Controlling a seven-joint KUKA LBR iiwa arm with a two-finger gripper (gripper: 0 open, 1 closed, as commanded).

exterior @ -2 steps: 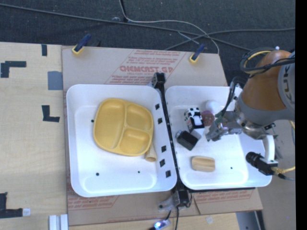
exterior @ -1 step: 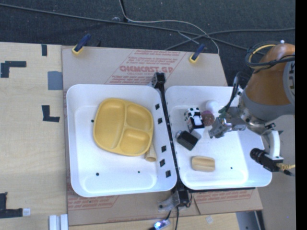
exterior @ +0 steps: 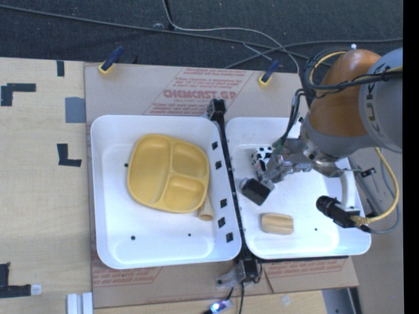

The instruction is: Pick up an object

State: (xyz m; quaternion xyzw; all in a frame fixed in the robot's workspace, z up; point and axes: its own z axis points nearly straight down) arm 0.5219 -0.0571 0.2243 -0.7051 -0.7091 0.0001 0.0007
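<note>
My gripper [exterior: 270,170] hangs low over the left part of the right bin [exterior: 327,241], reaching in from the right under the orange wrist band. A small black-and-white spotted object [exterior: 263,154] lies just above and left of it. A dark block [exterior: 255,191] sits right below its tip; I cannot tell whether they touch. A tan bread-like block [exterior: 277,224] lies further toward the front of the same bin, apart from the gripper.
The left bin [exterior: 111,227] holds a yellow divided plate [exterior: 168,173] with a small tan piece [exterior: 205,210] at its lower right edge. A black divider [exterior: 226,182] runs between the bins. Cables hang beside the arm at right.
</note>
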